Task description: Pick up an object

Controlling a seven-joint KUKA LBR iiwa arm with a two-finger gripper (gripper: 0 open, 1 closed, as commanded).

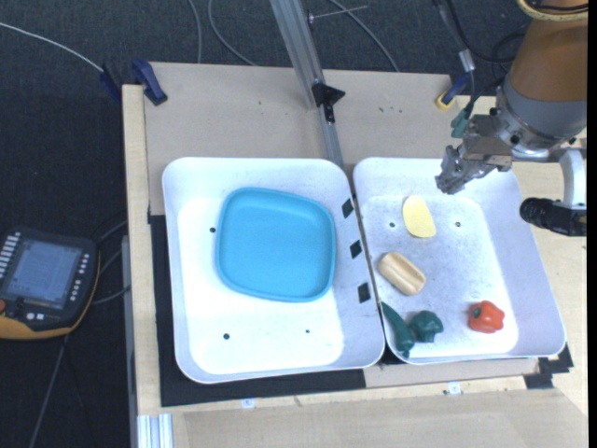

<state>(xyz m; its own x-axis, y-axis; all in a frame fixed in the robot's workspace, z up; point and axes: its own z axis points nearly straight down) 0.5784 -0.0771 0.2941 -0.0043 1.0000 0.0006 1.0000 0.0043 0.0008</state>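
Though its opening cannot be told, hand (451, 181) above right bin (532, 241), near yellow piece (419, 217).

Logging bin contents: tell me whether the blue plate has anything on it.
Empty. The blue plate lies flat in the left bin, its surface bare.

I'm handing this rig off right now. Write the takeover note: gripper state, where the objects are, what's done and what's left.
Gripper: hovering over the far edge of the right bin, nothing seen between its jaws; open or shut cannot be told.
Right bin holds: yellow piece nearest the gripper, tan bread-like piece near the bin's middle, green item at the near left corner, red pepper at the near right.
Left bin: blue plate.
Done: no pick so far.
Left: descend, grasp one object, lift. The yellow piece looks the closest candidate.
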